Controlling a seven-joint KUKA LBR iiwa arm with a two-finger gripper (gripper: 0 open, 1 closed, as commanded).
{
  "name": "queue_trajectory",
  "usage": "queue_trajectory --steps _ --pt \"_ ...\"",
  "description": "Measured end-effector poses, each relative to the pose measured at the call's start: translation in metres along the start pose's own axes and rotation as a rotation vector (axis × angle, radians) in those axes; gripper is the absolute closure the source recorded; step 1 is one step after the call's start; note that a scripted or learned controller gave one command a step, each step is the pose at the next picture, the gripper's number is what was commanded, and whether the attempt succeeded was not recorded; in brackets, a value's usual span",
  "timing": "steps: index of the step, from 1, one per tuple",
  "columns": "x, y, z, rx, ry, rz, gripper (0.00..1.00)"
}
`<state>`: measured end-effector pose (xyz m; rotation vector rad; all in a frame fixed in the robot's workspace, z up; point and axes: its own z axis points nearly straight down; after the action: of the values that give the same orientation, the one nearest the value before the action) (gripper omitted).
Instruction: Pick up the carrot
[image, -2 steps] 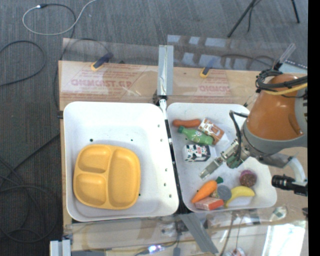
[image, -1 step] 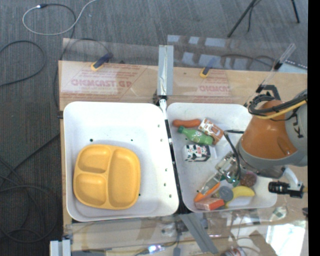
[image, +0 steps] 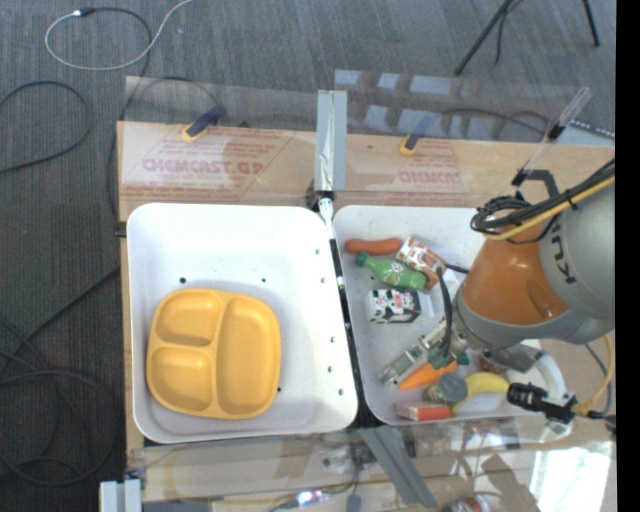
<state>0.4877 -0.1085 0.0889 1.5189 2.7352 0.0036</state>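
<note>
While the grey arm reaches in from the right, its orange band sits over the right bin, with the wrist bent down and toward the left. Black and yellow cables loop over the top of the band. Below it the gripper points down and left into the bin, a metal finger stretching toward the bin's lower left. Whether the fingers are apart or together cannot be told from this angle, since the wrist covers much of them.

The carrot lies in the lower middle of the right bin, tilted, its tip toward the left, just beside and partly under the gripper's metal parts. Nothing shows it clamped between the fingers.

Close by, a grey round piece touches the carrot's thick end, a banana lies to the right of that, and a red bar rests near the bin's front wall. Farther up lie a black-and-white carton, a green bottle, a sausage and an orange-and-white packet.

A yellow divided plate sits in the left bin, well apart from the arm
</note>
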Motion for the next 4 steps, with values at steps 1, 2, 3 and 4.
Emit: queue_trajectory --steps 1,2,3,4 --pt "-0.032 -0.018 0.001 -0.002 0.004 -0.014 0.00" --pt "-0.032 -0.017 -0.008 -0.005 0.004 -0.013 1.00" --pt "-0.001 0.018 -0.026 0.010 0.013 0.015 1.00" --pt "-0.015 0.021 0.000 0.003 0.011 -0.233 1.00"
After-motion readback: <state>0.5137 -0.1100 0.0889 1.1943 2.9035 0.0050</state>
